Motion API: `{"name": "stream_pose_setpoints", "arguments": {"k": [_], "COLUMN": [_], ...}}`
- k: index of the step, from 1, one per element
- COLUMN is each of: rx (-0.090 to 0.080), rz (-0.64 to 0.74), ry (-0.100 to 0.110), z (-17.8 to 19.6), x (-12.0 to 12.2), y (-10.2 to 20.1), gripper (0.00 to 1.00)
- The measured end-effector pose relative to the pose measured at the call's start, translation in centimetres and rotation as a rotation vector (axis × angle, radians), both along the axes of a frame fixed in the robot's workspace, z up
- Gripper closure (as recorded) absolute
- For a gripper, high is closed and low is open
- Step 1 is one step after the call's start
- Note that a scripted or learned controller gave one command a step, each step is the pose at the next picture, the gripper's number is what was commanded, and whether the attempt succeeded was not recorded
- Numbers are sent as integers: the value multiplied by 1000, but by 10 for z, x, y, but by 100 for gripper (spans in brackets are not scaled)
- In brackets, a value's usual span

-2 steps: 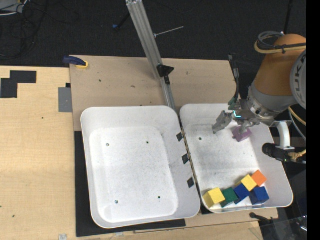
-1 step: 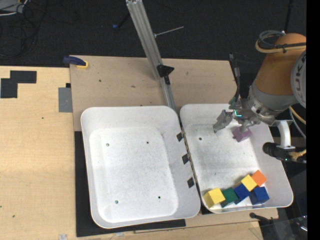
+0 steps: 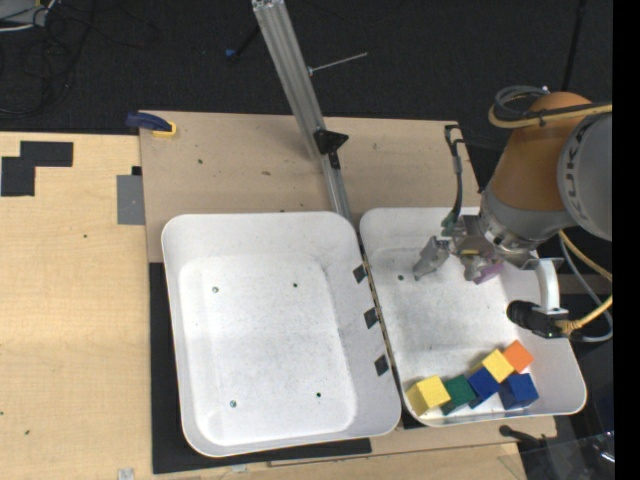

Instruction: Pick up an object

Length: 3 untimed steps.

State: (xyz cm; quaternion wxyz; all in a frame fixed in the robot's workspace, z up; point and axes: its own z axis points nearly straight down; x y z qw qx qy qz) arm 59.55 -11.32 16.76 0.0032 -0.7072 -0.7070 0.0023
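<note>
Five blocks huddle along the near rim of the right bin (image 3: 575, 393): yellow block (image 3: 431, 393), green block (image 3: 460, 391), blue block (image 3: 493, 370), orange block (image 3: 517, 354) and a darker blue block (image 3: 519, 391), packed touching in a slanted row. And the gripper (image 3: 455, 258) hangs over that bin's far half, fingers spread apart with nothing between them, well apart from the cluster. Plenty of bare white floor lies between. Over on the other side, the left bin (image 3: 200, 243) sits just beside, rims nearly touching.

Arm (image 3: 545, 173) bent down from right, claw (image 3: 455, 258) fingers spread.
</note>
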Motion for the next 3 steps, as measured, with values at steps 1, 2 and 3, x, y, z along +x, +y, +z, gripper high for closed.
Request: {"name": "stream_pose_setpoints", "arguments": {"k": [1,2,3], "rx": [1,-1,0], "rz": [-2,-4,-12], "ry": [2,-5,-4], "z": [-65,-76,-66], "x": [-2,-2,-2], "y": [0,0,-2], "gripper": [0,0,100]}}
